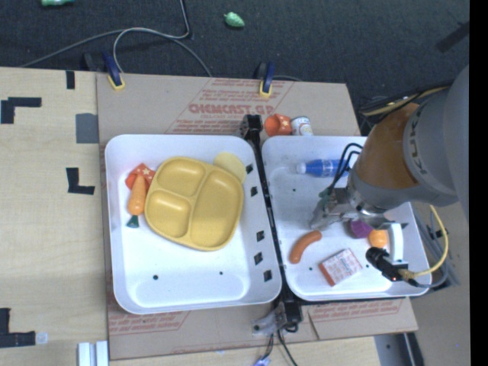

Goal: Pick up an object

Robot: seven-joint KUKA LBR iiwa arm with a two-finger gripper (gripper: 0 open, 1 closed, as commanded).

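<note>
Progress looks early: our gripper [326, 213] hangs low in the right bin [305, 284], fingers spread and grasping nothing, just above the sausage [305, 245] lying near the bin's front edge.

On your worktop [46, 204] two bins sit side by side. The left bin [183, 288] holds a divided plate [194, 202] with a toy carrot [136, 197] at its left. The right bin [305, 280] holds a bottle [319, 167] at the back, a sausage [304, 245] and a packet [341, 267] nearer the front.
</note>
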